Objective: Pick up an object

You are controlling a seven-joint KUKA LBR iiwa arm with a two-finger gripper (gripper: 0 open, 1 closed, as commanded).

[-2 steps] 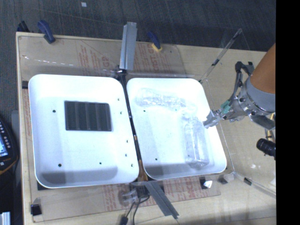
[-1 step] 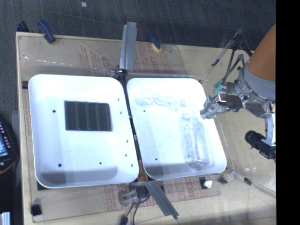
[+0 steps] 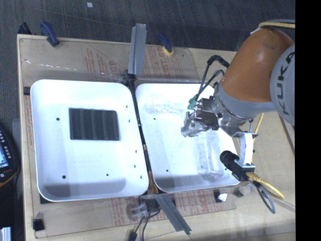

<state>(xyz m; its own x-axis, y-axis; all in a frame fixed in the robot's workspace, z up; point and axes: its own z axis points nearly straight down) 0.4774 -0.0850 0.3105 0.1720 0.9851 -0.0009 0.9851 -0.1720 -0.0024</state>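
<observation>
Two white bins sit on the table [image 3: 75,59]: the left bin [image 3: 45,134] holds one dark grid [image 3: 94,124], the right bin [image 3: 165,149] one clear bottle [image 3: 209,157]. Whether the jaws are open, I cannot tell.

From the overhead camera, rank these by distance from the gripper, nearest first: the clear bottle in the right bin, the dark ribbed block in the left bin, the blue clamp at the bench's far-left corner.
Measured from the gripper, over the right bin:
1. Clear bottle, just below-right of it in that bin.
2. Dark ribbed block, in the left bin, across the divider.
3. Blue clamp, at the bench's far-left corner.
</observation>
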